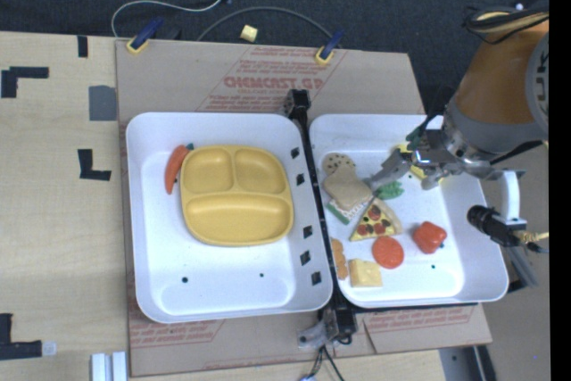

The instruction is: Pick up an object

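The hand (pixel 390 174) hangs low over the right bin (pixel 477 268), its grey fingers slanting down beside a small green piece (pixel 390 189); whether they are apart or together cannot be told. Just left of the hand lies a tan sandwich (pixel 345 189), with a pizza wedge (pixel 375 221) below it. Further out sit a round tomato slice (pixel 388 252), a glossy red pepper (pixel 429 236) and a cheese square (pixel 364 272). Left of the sandwich, the other bin (pixel 152 281) holds a smooth yellow divided plate (pixel 236 194) and an orange carrot (pixel 174 168).

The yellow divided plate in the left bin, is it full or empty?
Empty. The yellow plate shows bare compartments; the orange carrot lies beside it.
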